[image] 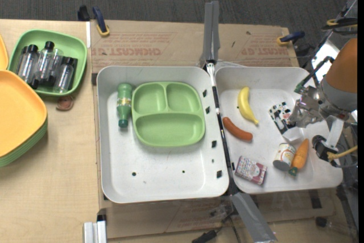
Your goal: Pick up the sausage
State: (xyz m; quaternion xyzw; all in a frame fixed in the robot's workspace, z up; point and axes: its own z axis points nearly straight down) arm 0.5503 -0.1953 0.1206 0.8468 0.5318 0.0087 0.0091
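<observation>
Gripper (296, 116) sits over the right bin's (267, 79) right side; can't tell whether it's open or closed. Right bin count: one sausage (237, 129) near the left wall, well apart from the gripper, one banana (246, 104) just above it, one carrot (300, 155), one can (283, 156), one small packet (251, 170). Left bin (159, 176): one green divided plate (168, 112), one green bottle (124, 103) beside it.

Sausage (237, 129) lies left of banana (245, 105).
</observation>
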